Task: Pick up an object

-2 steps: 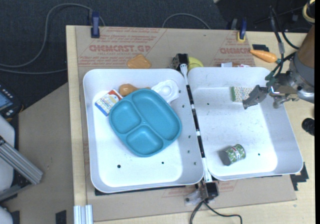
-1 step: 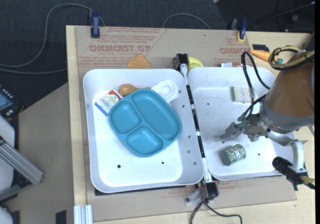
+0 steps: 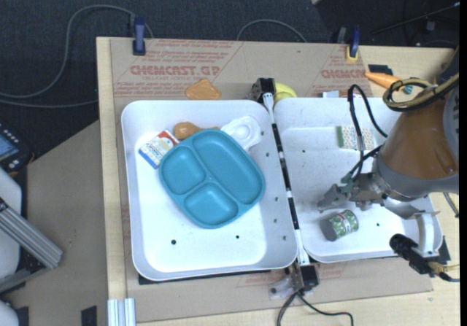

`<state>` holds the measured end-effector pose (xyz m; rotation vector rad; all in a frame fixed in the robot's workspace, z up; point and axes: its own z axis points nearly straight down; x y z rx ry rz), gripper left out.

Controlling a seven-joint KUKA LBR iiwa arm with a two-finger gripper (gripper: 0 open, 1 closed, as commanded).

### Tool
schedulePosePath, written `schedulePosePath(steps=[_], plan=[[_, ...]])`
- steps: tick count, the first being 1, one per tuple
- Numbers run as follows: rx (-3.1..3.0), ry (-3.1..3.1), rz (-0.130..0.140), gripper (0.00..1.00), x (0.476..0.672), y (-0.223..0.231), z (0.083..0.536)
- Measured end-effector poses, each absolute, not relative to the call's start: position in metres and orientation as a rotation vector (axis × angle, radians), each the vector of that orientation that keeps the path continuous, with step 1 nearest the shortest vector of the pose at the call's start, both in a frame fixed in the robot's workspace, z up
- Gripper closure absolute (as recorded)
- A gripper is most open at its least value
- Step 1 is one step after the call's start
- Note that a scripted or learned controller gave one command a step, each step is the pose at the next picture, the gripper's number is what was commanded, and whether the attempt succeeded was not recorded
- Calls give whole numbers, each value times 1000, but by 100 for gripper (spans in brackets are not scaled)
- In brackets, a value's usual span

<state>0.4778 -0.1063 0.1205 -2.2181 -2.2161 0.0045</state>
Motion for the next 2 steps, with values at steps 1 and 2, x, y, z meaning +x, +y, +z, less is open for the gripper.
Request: schedulePosePath(steps=[1, 2], plan=[[-2218, -2219, 3, 0, 478, -92, 95], [-2229, -2224, -1, 0, 533, -148, 84]])
